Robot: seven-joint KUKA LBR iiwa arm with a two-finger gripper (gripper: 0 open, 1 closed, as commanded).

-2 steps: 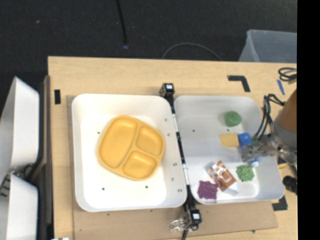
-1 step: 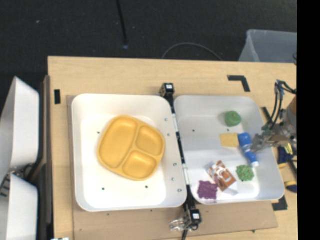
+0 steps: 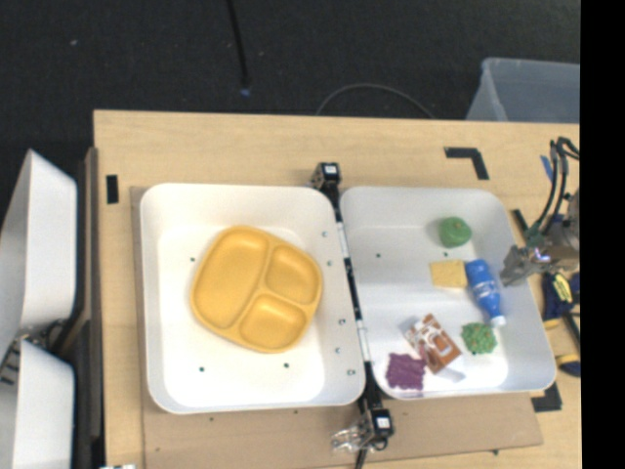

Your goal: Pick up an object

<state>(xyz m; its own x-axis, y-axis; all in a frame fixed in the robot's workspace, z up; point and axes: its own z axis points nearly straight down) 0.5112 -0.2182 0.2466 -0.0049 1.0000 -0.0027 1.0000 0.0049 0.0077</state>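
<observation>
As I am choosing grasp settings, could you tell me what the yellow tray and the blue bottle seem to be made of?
Yellow tray: likely moulded plastic, smooth, matte-looking, with three rounded compartments. Blue bottle: probably plastic, with a pale cap; its finish is too small to judge.

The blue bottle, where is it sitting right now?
The blue bottle lies in the right bin, near its right wall, beside the yellow sponge and above the green toy.
</observation>
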